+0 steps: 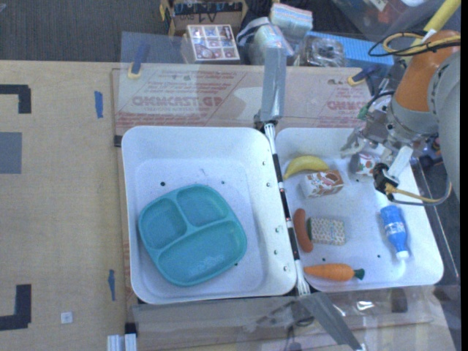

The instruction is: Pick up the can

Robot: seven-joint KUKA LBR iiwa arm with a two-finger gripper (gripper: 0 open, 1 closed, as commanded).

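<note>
The can (322,183), with a white and reddish label, lies on its side in the right bin (424,269), just below a yellow banana (306,165). My gripper (365,161) hangs low over the far right part of that bin, to the right of the can and apart from it. The grey arm with its orange band (423,79) reaches in from the upper right. Nothing of the can is covered by the gripper.
The right bin also holds a brown sausage (300,229), a speckled sponge (327,230), a carrot (333,272) and a blue bottle (394,229). In the left bin (146,152) lies a teal divided plate (191,233). Cables (409,192) trail near the gripper.
</note>
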